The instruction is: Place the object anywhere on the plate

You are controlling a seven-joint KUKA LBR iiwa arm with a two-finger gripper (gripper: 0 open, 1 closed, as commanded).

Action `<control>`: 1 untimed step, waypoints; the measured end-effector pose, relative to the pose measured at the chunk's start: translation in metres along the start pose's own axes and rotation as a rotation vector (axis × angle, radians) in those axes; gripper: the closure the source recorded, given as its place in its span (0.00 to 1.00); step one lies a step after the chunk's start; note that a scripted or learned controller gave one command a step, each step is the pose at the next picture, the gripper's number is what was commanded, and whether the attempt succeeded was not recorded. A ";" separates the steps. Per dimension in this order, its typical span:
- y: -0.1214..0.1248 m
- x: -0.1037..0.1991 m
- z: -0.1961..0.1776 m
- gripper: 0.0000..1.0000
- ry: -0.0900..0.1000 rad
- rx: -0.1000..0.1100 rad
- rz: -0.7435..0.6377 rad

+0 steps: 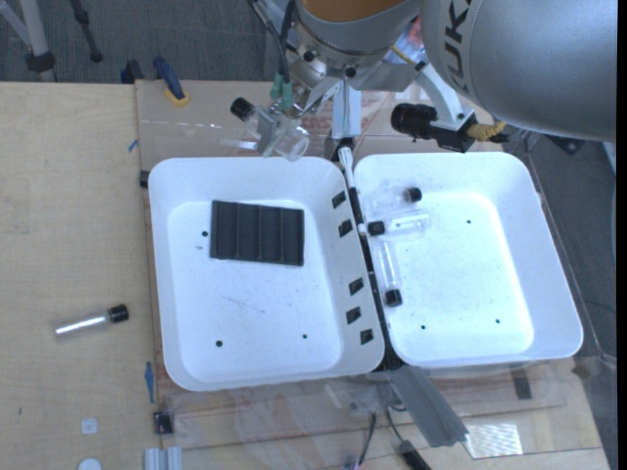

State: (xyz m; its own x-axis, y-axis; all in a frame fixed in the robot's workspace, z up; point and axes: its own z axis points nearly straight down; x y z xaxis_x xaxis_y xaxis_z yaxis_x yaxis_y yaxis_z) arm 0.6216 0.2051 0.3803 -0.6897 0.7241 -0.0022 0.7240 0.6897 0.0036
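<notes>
tool above left white bin's far rim, clamped on clear glass vial; black ribbed rectangular plate below.

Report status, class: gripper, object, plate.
Gripper above bins' far edge, clear vial between its fingers. Black ridged plate in left bin. Path unobstructed.

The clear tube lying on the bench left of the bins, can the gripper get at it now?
Probably not easily. The clear tube lies outside the left bin, while the gripper is behind the bins, a whole bin away.
</notes>
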 end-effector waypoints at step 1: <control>-0.038 0.056 0.155 1.00 0.003 0.005 -0.063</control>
State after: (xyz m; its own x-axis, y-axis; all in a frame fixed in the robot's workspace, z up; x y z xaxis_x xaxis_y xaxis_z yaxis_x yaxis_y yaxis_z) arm 0.5562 0.2197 0.2254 -0.7343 0.6788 0.0012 0.6788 0.7343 -0.0010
